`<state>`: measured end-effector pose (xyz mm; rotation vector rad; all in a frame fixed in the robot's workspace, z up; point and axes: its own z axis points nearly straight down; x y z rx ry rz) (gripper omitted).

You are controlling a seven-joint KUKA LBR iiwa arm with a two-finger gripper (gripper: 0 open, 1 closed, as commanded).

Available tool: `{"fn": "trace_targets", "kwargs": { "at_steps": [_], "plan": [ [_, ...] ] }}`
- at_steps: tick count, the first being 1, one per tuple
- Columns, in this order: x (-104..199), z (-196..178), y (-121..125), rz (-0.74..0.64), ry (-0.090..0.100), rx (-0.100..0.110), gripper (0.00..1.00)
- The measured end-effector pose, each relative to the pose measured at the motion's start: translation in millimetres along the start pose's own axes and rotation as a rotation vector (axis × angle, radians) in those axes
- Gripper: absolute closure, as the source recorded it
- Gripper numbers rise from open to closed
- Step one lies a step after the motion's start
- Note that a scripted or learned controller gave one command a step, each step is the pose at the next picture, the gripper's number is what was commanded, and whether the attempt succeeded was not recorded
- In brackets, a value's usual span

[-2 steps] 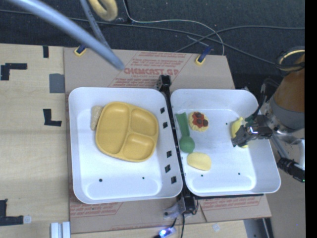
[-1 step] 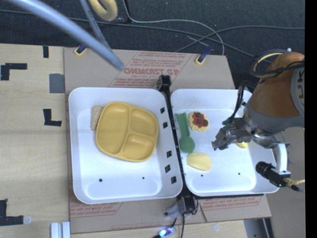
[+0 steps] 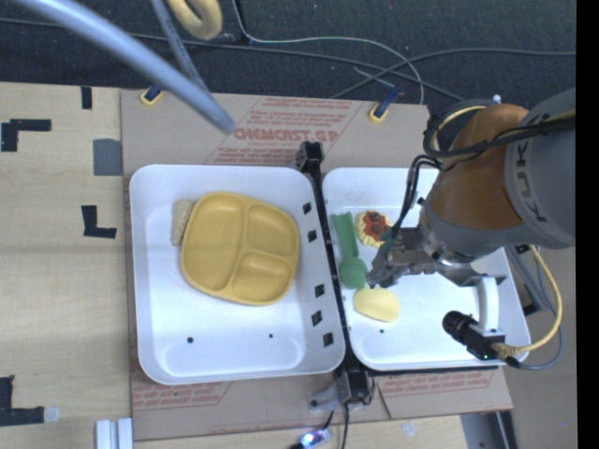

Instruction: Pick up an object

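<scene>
- Gripper (image 3: 382, 271) is hanging low in the right bin (image 3: 426, 349), at that bin's left side, close to the divider where the two bins are meeting; you are seeing it from above under the grey and orange arm (image 3: 496, 181).
- You cannot tell whether its tips are spread or pressed together, since the wrist is covering them and the dark metal is blurring into one shape; nothing is visibly sitting between them.
- You are looking at a pale yellow object (image 3: 376, 305) lying just below the gripper, near the right bin's left wall, seemingly apart from the tool.
- You are seeing a green object (image 3: 349, 251) lying lengthwise along that same wall, just left of the gripper, and a small red and yellow item (image 3: 372, 225) sitting just above it, partly under the arm.
- Room on this side is running tight: wall to the left, objects above, below and beside the tool.
- Bare white floor is lying open toward the right bin's lower right, though the arm's body and a black cable fitting (image 3: 468, 333) are overhanging it.
- You are also seeing the left bin (image 3: 220, 349) bearing a yellow divided tray (image 3: 240, 248), with a tan sponge-like piece (image 3: 180, 221) peeking from under its left edge.
</scene>
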<state>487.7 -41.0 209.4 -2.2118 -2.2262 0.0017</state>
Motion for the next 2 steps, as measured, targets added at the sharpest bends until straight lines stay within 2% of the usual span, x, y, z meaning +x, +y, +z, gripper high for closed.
{"fn": "trace_targets", "kwargs": {
  "at_steps": [1,2],
  "plan": [
    [52.4,7.7,4.1,0.001,-0.001,0.001,1.0],
    [114.5,-3.7,5.0,-0.002,-0.001,-0.001,1.0]
  ]
}}
